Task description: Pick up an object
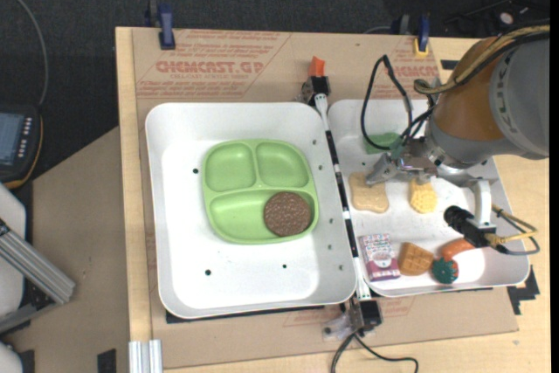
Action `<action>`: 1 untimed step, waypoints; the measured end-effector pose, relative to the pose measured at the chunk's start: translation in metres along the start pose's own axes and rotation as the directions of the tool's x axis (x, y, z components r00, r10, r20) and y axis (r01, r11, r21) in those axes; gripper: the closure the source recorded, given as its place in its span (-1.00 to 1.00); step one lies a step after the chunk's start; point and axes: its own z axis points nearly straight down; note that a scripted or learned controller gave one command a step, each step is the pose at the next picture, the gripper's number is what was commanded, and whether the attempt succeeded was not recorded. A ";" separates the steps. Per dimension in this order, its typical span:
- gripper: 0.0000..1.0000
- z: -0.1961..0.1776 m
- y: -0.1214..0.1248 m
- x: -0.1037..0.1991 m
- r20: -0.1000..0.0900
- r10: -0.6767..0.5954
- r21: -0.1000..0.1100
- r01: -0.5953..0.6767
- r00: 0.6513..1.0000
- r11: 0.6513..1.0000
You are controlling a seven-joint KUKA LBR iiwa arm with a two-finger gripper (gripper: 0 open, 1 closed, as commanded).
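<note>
- The gripper (390, 169) is metallic and grey, hanging low over the right bin (515, 273) below the arm's (489, 100) orange band; whether it is parted or closed I cannot tell, and nothing is seen held in it.
- Just at 6 o'clock of the gripper lies a pale tan, bumpy-edged biscuit (369, 196), flat on the bin floor and close to the gripper's tip.
- At 4 o'clock sits a small yellow waffle (424, 198) with a grid texture, beside the biscuit.
- Farther toward 6 o'clock lie a flat pink-and-white carton (379, 257), an orange waffle-like wedge (416, 259), then a green ball (445, 272) touching a red-orange round piece (455, 247).
- A green patch (381, 139) shows at 12 o'clock, partly hidden by black cables.
- The left bin (175, 188), smooth white plastic with rounded corners, holds a light green three-compartment tray (236, 170); a round brown speckled patty (287, 213) sits in its big lower compartment, at the right end.
- Both bins rest on a counter (218, 65) covered with printed brown cardboard.
</note>
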 end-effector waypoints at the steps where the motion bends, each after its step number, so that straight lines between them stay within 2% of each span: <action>1: -1.00 -0.001 0.074 -0.035 -0.002 -0.002 0.009 0.002 1.000 1.000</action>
